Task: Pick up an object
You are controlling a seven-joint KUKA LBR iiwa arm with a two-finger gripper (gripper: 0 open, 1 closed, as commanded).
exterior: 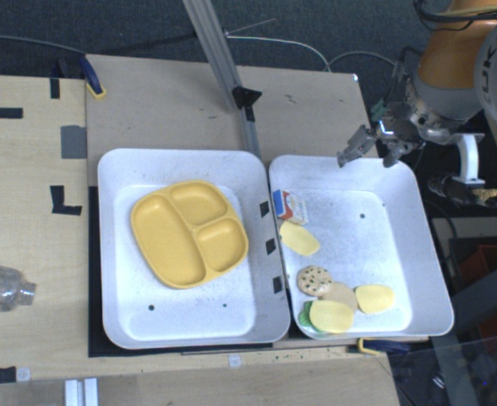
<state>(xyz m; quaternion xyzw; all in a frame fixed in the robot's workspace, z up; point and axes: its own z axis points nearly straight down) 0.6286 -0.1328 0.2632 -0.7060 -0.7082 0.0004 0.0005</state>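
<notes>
My gripper [368,150] hangs over the far rim of the right bin [401,252], its two dark fingers spread open with nothing between them. Down in that bin lie a small red, white and blue packet [288,206], a pale yellow piece [299,239], a speckled cookie [314,280], a beige disc [341,294], a yellow-green piece [330,315] over a green one [305,318], and a yellow lemon-like piece [374,298]. All these objects sit well in front of the gripper, toward the bin's near left.
The left bin [122,311] holds a yellow divided plate [189,232]. A slanted metal pole [219,45] crosses the bench behind the bins. A clear plastic bottle [2,288] lies at the far left on the wooden surface.
</notes>
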